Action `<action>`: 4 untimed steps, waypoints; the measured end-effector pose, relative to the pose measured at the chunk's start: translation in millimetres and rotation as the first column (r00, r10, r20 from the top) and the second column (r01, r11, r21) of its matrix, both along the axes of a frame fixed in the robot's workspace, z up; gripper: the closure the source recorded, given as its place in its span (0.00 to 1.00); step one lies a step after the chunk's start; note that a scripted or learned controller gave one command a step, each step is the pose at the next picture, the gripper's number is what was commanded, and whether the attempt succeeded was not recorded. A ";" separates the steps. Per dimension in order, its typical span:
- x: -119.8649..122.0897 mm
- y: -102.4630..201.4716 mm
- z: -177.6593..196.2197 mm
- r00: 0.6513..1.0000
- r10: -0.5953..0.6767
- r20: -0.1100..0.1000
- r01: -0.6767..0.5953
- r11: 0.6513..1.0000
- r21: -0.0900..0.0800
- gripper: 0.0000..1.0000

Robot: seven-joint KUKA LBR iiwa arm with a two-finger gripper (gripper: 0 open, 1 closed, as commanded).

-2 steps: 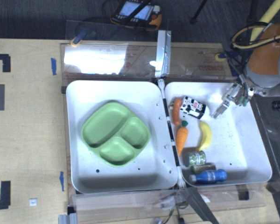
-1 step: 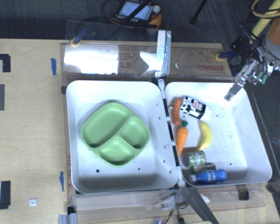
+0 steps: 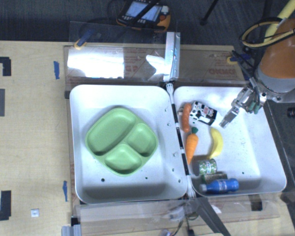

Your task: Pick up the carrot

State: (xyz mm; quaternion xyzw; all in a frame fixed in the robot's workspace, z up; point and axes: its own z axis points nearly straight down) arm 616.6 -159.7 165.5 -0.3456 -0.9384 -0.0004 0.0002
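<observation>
The carrot point(image 3: 191, 144), orange with a small green top, lies in the right bin point(image 3: 265, 151) close to its left wall, pointing toward the front. My gripper point(image 3: 233, 111) hangs over the back half of that bin, to the right of the carrot and farther back, well apart from it. Nothing shows held in it.
Around the carrot lie an orange-red sausage-shaped item point(image 3: 186, 116), a black-and-white packet point(image 3: 203, 112), a yellow banana point(image 3: 216, 142), a small can point(image 3: 207, 167) and a blue bottle point(image 3: 220, 185). A green divided plate point(image 3: 121, 140) sits in the left bin point(image 3: 83, 107).
</observation>
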 end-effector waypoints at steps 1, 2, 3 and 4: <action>32.6 15.4 -80.2 0.962 0.273 0.002 -0.273 0.962 0.000 0.00; 35.4 15.2 -70.4 0.962 0.272 0.010 -0.272 0.962 -0.002 1.00; 1.8 -47.5 22.8 0.989 -0.145 0.002 0.145 0.989 -0.001 1.00; 10.3 -63.5 -37.1 0.996 0.087 -0.002 -0.087 0.996 0.001 1.00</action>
